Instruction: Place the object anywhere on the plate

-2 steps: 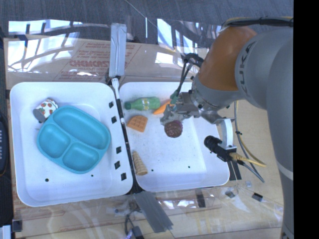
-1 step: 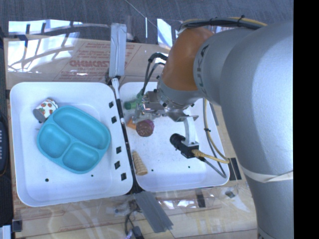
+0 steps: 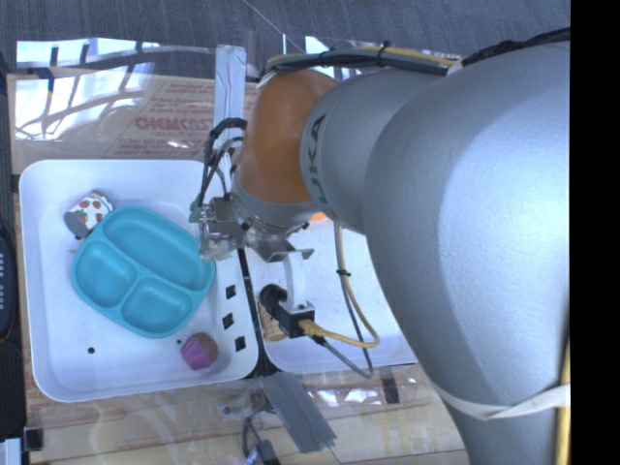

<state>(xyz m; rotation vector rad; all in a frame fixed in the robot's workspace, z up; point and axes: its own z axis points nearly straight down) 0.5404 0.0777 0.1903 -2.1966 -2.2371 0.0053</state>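
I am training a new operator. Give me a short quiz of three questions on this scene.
1. True or false: the purple object lies on the plate.
2. The spotted object is: A) on the plate; B) beside the plate, in the left bin; C) in the right bin.
3. How many compartments has the plate?
Key: 1 false; 2 B; 3 three.

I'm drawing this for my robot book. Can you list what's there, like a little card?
bin: white, the left one
plate: blue, three sections, in that bin
spotted object: white with orange dots, by the plate's upper-left rim
purple object: small, on the bin floor below the plate
gripper: at the plate's right edge
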